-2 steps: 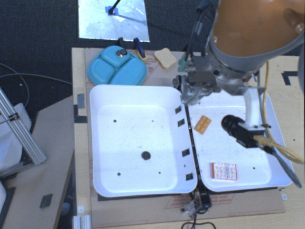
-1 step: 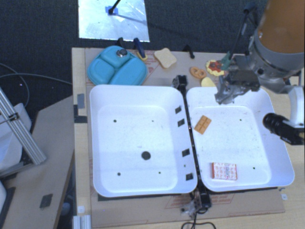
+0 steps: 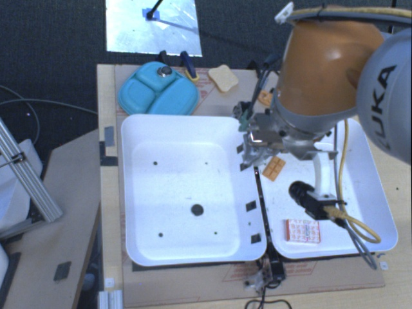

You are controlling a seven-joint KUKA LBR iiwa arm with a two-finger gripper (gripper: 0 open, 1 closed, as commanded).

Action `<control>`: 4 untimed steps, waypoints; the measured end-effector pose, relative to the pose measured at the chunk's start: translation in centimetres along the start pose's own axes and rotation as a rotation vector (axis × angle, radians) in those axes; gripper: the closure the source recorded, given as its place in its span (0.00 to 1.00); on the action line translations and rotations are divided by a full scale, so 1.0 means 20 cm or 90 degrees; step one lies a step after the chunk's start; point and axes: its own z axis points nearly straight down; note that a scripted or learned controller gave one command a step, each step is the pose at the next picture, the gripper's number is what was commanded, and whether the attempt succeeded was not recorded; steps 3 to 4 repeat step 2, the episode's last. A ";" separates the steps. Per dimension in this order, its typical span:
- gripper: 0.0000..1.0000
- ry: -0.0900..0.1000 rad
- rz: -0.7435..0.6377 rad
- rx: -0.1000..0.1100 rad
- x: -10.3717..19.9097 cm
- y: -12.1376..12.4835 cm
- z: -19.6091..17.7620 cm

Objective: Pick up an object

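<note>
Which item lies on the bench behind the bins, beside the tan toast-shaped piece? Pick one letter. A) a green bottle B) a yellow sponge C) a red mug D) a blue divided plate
D: a blue divided plate sits on the bench behind the left bin, with the tan toast-shaped piece to its right in the camera view.

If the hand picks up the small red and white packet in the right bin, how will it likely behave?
The red and white packet lies flat on the right bin floor, so it probably will not roll. It looks thin, so likely light and hard to pinch from above.
</note>
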 end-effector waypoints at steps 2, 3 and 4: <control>1.00 0.005 0.000 -0.021 0.15 0.12 -1.04; 1.00 0.005 0.000 -0.021 0.15 0.12 -1.04; 1.00 0.005 0.000 -0.021 0.15 0.12 -1.04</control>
